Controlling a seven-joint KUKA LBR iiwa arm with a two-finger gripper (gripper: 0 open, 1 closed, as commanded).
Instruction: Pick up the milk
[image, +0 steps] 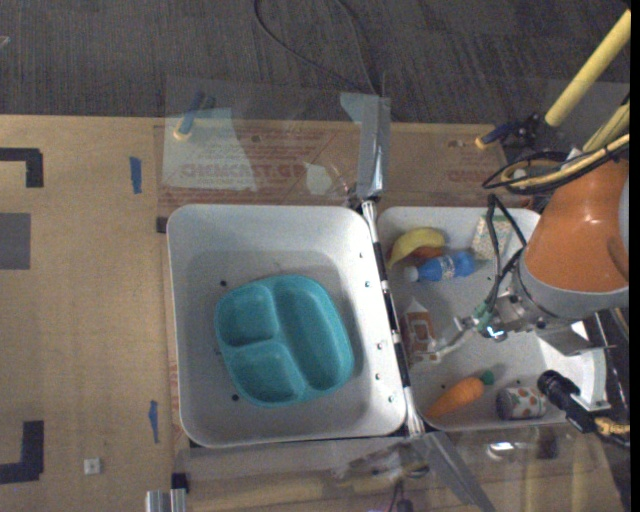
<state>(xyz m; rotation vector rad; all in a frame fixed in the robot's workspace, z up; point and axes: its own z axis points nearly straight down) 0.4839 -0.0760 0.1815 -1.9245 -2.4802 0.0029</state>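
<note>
**Operator:** As far as my feed lets me judge, the gripper (488, 326) hangs low over the middle of the right bin (455, 215). The arm's orange band (580, 230) bulks above it on the right side of the view.

**Supervisor:** Where is the milk?

**Operator:** I see the milk (420, 330), a small white carton with a brownish label, on the floor of the right bin. It sits close to the wall shared with the left bin (200, 260). The gripper is just to its right. A thin pale part reaches toward the carton, but I can't make out whether they touch.

**Supervisor:** Is the gripper spread or closed?

**Operator:** I cannot tell. That end of the arm is small and cluttered with cables in my view, and I see nothing clearly pinched in it.

**Supervisor:** What else is in there?

**Operator:** A banana (418, 243) and a blue bottle (445, 267) lie side by side near the far wall, beyond the milk. A carrot (457, 396) and a small patterned can (520, 402) lie along the near wall. In the left bin I see a teal divided plate (285, 340).
</note>
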